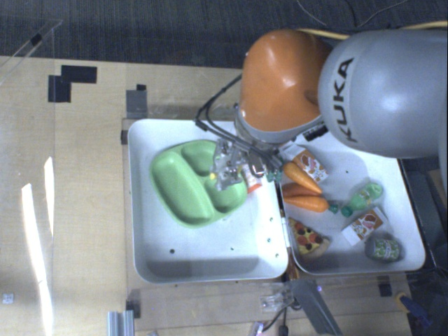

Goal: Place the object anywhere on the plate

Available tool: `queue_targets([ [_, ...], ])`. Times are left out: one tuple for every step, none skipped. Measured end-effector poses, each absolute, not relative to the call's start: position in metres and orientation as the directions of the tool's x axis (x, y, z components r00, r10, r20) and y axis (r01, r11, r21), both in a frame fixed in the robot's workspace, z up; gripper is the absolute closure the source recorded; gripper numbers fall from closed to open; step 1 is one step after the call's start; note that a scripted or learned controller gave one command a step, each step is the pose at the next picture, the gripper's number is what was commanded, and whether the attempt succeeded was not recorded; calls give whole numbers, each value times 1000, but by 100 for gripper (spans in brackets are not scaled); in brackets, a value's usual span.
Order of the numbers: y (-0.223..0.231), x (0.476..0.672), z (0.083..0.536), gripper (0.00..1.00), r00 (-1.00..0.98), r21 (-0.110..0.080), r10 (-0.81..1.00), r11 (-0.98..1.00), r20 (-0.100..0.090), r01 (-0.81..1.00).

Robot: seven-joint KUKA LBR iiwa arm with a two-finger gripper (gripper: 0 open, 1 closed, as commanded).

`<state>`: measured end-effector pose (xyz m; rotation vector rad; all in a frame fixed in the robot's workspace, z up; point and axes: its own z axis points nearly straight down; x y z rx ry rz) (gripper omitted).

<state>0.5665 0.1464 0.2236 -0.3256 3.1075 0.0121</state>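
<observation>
Pale wooden table (pixel 70 208), with dark carpet along the far side and black tape marks (pixel 70 81) at far left. Two shallow white bins sit side by side, touching along their inner walls.

Left bin (pixel 203 257): holds a green divided plate (pixel 183 184), lying toward the far-left part of the bin. Near half of the bin floor is bare white, with open room between plate and the near and left walls. Right edge of the plate is partly covered by the tool.

Tool (pixel 234 170): hangs over the right part of the plate, close to the shared bin wall. A small red-and-white object (pixel 253 183) shows at its tip, with a spot of yellow beside it; whether the tool is spread, pressed together or pinching that object, cannot tell. Object's shape is too hidden to name.

Arm (pixel 336 96): grey with orange band, enters from the right and covers the far part of the right bin.

Right bin (pixel 413 257): crowded. Two carrots (pixel 304 187) lie near the inner wall, a small carton (pixel 310 165) just beyond them, a pizza slice (pixel 309 238) at the near-left corner, a green bottle (pixel 360 198) mid-bin, another small carton (pixel 366 224) and a dark round item (pixel 383 247) at near right.
</observation>
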Motion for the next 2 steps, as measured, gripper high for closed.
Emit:
queue_targets([
  [191,521,216,100,-979,3,-203,979,-7,-203],
  [236,509,245,100,-929,2,-371,929,-9,-371],
])
